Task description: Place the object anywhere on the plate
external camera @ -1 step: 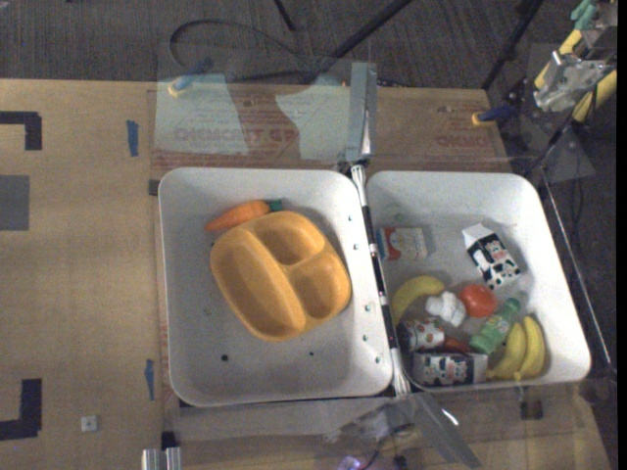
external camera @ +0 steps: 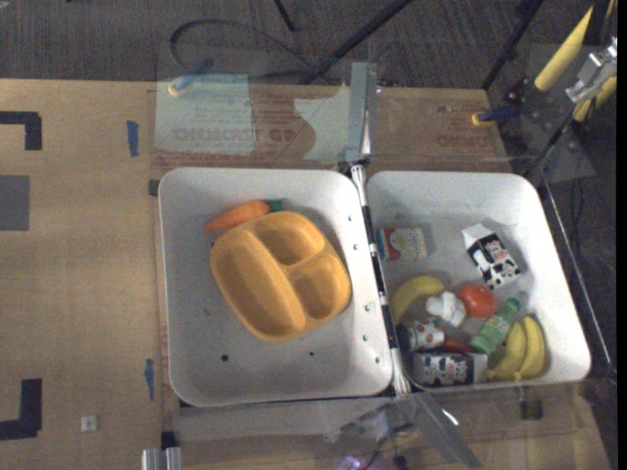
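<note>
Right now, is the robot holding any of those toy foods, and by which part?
Nothing is held. The carrot lies beside the yellow plate in the left bin, untouched.

Dim, soft, perhaps slightly blurred; faint shadows.

lab: taped bench (external camera: 78, 292), tripod legs (external camera: 392, 8), bins (external camera: 186, 360).

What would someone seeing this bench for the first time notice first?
The big yellow-orange divided plate in the left bin stands out most, with an orange carrot lying against its far edge. Next comes the crowd of toy food in the right bin: bananas, small milk cartons and a green bottle clustered toward the near side.
</note>
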{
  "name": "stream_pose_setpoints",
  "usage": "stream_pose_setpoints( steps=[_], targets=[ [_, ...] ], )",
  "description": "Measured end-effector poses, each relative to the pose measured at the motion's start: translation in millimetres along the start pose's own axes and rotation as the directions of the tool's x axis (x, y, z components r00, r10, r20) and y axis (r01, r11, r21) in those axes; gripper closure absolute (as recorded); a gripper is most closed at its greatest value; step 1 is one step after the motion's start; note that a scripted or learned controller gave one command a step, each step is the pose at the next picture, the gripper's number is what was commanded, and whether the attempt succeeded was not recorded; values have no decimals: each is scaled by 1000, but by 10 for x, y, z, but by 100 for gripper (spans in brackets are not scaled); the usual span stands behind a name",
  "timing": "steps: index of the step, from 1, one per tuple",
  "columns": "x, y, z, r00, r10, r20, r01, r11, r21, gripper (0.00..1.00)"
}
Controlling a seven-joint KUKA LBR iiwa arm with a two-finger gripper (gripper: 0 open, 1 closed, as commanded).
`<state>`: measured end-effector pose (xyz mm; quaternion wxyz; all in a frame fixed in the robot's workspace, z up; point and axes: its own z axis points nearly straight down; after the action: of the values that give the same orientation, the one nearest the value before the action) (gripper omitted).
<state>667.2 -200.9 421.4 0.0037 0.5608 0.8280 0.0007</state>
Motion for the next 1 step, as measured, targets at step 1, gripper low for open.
stream_pose_setpoints(
  steps=[1],
  targets=[
    [308,-169,755,986,-165,-4,165,986,2,100]
  ],
)
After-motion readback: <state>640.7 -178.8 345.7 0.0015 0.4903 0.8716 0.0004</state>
